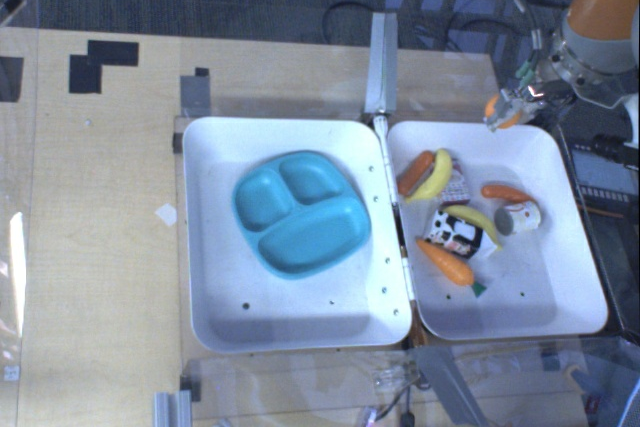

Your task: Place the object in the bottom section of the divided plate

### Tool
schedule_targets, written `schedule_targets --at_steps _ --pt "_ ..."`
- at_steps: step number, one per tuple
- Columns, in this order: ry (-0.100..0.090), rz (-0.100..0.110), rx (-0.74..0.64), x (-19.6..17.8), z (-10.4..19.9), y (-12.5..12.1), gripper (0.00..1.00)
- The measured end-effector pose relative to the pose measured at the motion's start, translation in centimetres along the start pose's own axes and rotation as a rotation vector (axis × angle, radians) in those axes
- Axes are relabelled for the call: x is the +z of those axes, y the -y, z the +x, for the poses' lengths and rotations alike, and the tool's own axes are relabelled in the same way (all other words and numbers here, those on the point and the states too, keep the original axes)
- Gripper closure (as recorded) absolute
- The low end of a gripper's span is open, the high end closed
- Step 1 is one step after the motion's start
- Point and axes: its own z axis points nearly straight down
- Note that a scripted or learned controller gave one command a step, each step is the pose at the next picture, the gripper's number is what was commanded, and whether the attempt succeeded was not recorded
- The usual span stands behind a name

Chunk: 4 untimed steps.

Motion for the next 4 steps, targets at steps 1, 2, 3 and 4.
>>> schedule_targets --at_steps 1,2,3,4 --pt "-0.004 0.004 0.027 5.0 7.8 -0.4 1.0" --pt "-0.002 0.001 0.131 4.4 5.9 -1.5 1.0" --pt "-0.003 0.001 0.136 2.5 11.1 -2.9 1.0" --pt "-0.004 0.004 0.172 4.9 16.8 0.0 1.0"
